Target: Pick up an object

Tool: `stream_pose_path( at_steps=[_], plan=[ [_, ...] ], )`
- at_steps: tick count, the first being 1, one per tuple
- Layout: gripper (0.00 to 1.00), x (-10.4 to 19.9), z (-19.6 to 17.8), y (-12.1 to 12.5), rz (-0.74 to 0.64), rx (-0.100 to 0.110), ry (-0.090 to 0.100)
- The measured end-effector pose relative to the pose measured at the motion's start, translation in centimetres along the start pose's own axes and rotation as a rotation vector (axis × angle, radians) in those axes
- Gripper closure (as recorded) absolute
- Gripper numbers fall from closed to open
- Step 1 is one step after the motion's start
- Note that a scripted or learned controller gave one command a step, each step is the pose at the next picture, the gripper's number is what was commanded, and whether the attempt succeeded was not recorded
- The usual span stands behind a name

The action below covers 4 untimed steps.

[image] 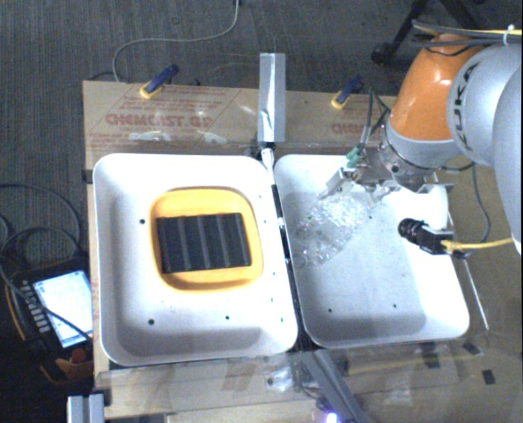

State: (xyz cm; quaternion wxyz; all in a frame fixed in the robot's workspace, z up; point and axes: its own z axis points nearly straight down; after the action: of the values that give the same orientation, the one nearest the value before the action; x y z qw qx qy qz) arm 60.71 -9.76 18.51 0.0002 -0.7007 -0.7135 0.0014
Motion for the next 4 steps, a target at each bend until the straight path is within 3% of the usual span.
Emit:
stream_pose_path(
  at_steps=[1,2,3,4],
  plan=[
    [0.0,-4.9,9.2,0.3,-0.031,-0.003,0.003],
    [0.0,-0.8,9.4,4.1,-0.122,-0.005,-0.002],
    [1.0,-1.0,8.0,4.2,-0.121,-0.008,-0.003],
    [1.0,-4.3,6.8,4.2,-0.036,0.003,0.003]
  ],
)
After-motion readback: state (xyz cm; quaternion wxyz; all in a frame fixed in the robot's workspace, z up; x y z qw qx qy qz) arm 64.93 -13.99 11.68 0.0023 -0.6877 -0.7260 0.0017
